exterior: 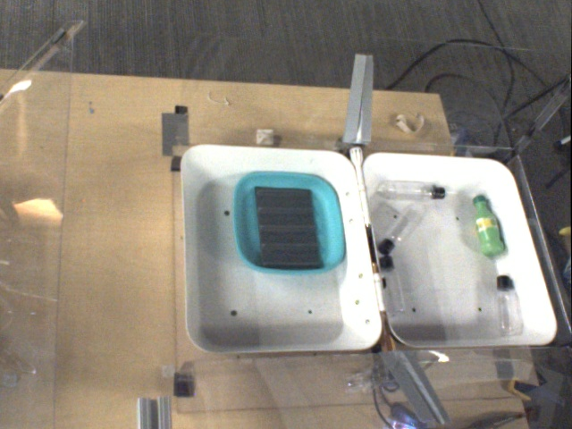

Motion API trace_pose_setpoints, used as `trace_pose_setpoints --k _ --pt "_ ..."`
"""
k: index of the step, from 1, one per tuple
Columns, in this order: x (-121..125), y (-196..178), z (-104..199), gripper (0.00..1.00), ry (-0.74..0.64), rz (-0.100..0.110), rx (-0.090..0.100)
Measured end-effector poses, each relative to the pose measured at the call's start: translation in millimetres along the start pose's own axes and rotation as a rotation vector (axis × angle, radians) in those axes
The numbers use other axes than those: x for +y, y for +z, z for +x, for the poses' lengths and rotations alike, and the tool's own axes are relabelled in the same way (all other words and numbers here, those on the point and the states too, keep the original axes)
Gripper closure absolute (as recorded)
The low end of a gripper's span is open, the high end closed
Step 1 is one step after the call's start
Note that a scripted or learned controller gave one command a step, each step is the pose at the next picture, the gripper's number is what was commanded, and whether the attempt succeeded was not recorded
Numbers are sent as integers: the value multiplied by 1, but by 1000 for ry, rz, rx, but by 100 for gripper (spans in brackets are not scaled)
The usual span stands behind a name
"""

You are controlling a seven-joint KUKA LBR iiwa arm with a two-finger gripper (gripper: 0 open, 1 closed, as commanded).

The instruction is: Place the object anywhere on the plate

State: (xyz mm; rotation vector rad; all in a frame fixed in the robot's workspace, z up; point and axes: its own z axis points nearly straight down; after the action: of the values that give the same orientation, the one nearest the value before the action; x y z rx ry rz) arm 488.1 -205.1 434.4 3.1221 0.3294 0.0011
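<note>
Bins sit side by side: the left bin (206, 311) holds a teal plate (332, 222) bearing a dark ridged block (288, 228); the right bin (447, 315) holds clear vials and a green bottle (488, 226). Picking comes first, I judge; gripper state: cannot tell.

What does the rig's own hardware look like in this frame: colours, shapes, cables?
A grey metal bar, flat and straight, stands at the far end of the seam between the two white bins. A similar grey piece sits at the near end. Thin black cables loop over the dark carpet at upper right.
</note>
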Motion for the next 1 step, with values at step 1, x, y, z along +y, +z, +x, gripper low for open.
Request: trace_pose_setpoints --k 1 --pt "0 0 0 0 0 0 0"
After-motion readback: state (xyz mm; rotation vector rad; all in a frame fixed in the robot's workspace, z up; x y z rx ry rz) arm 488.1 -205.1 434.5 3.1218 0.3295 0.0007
